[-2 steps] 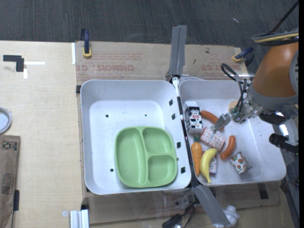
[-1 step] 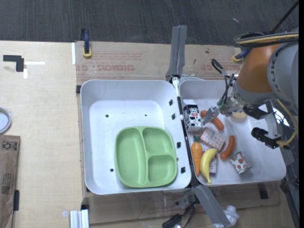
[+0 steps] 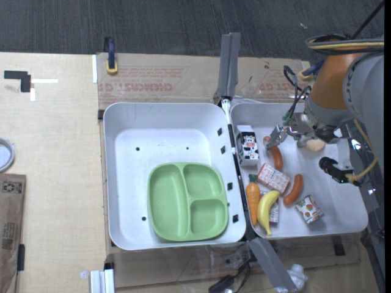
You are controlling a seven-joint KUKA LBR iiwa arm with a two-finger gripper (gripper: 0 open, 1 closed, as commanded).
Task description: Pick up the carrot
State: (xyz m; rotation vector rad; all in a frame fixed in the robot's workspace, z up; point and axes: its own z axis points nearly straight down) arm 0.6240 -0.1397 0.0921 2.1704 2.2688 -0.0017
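A robot arm (image 3: pixel 357 84) reaches in from the right over two shallow white bins on a wooden desk (image 3: pixel 49 139). The left bin (image 3: pixel 113 163) holds a green divided plate (image 3: pixel 188 201). The right bin (image 3: pixel 342 221) holds toy food. The carrot (image 3: pixel 252 201), orange with a small green top, lies along that bin's left wall, touching a yellow banana (image 3: pixel 266 209) on its right.

It looks like a light, rigid, smooth toy, likely to slip. Its middle, pinched across the width, seems the best hold, though wall and banana crowd both sides.

The hand (image 3: pixel 278 136) hovers near the bin's upper part, beside a sausage (image 3: pixel 278 157), well apart from the carrot. It is small and dark; whether it is released or clenched cannot be told.
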